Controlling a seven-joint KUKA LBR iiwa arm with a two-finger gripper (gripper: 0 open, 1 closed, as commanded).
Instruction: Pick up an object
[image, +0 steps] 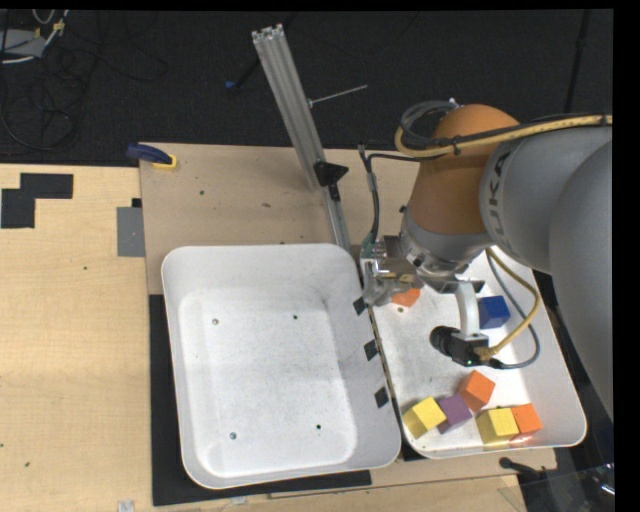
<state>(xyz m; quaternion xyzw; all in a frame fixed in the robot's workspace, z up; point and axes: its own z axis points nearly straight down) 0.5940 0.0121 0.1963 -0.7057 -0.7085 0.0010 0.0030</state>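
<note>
My gripper (383, 284) hangs over the far left corner of the right bin (420, 345), under the arm's orange band. A small orange block (406, 297) shows right beside it, partly hidden by the wrist; I cannot tell if it is held or lying on the bin floor. Further right lies a blue block (493, 310). Near the bin's front sit an orange block (479, 387), a yellow block (425, 414), a purple block (455, 410), another yellow block (497, 425) and another orange block (526, 418).
The left bin (200, 290) lies beside the right one, with black clips (370, 348) along the shared edge. A slanted metal rail (295, 110) rises behind the bins. Cables (500, 345) loop from the wrist over the right bin.
</note>
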